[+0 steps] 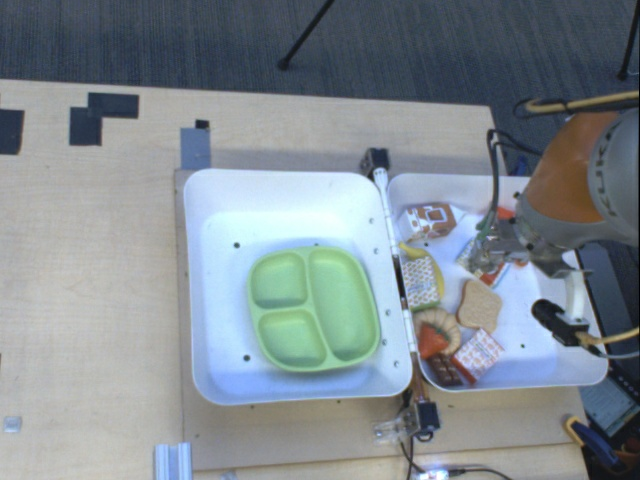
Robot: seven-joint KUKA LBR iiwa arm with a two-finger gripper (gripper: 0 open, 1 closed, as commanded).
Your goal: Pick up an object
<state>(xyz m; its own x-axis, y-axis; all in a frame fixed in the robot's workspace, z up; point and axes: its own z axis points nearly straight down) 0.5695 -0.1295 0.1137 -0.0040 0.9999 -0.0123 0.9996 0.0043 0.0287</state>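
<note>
Claw [487, 256] down in the right bin [560, 368], whether spread or pinched I cannot tell, just above the toast slice [480, 307]. Toy foods crowd that bin's left side. Green divided plate [312, 309] sits in the left bin [215, 268].

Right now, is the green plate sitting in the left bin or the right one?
In the left bin: the green plate lies flat inside its walls.

Arm in from right, wrist bent down.
I see grey link w/ orange band up top, gripper [487, 253] low, pointing left; finger state unclear to me.
</note>
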